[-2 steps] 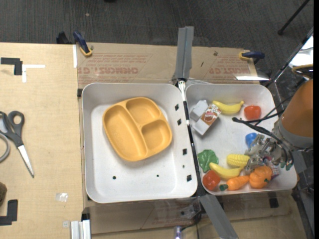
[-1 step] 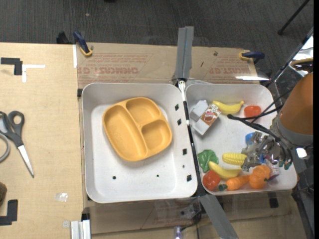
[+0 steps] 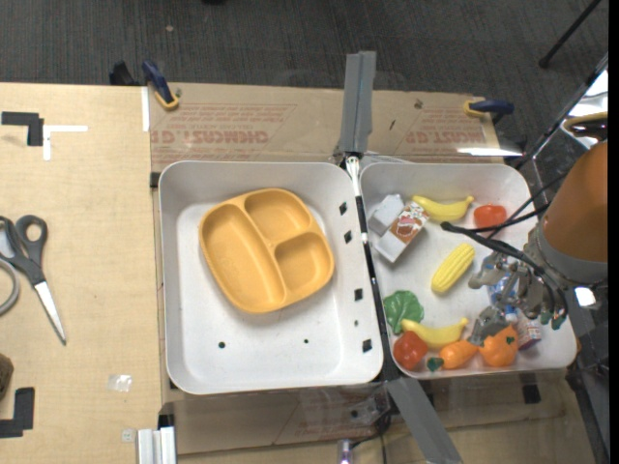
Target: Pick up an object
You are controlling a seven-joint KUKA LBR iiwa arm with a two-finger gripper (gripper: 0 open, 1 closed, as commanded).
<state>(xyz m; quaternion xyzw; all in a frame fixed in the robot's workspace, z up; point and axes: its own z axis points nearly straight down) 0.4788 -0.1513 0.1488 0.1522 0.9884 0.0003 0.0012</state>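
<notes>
Starting at the bench's left edge, a pair of scissors [image 3: 34,269] lies well away from the work, out of the arm's reach. Next comes the left bin [image 3: 184,356], which carries a yellow divided plate [image 3: 266,249] near its middle, with bare white floor along its near edge and near corners, so I judge it the roomier place to move in. The right bin [image 3: 387,177] is where the pickable things are crowded: a small carton [image 3: 398,228] by its left wall, a banana [image 3: 443,207] and a red piece [image 3: 489,216] along its far edge, a corn cob [image 3: 453,267] at its centre, a green leafy piece [image 3: 402,308] further toward the near left. Along its near edge sit a tomato [image 3: 409,351], a second banana [image 3: 435,333], a carrot [image 3: 455,355] and an orange piece [image 3: 498,349], packed touching. The gripper [image 3: 503,303] hangs low over that near right corner, just above the orange piece; cables hide its tips, so I cannot tell whether the claw is released or clenched. Being so close to the bin wall leaves little room there.
</notes>
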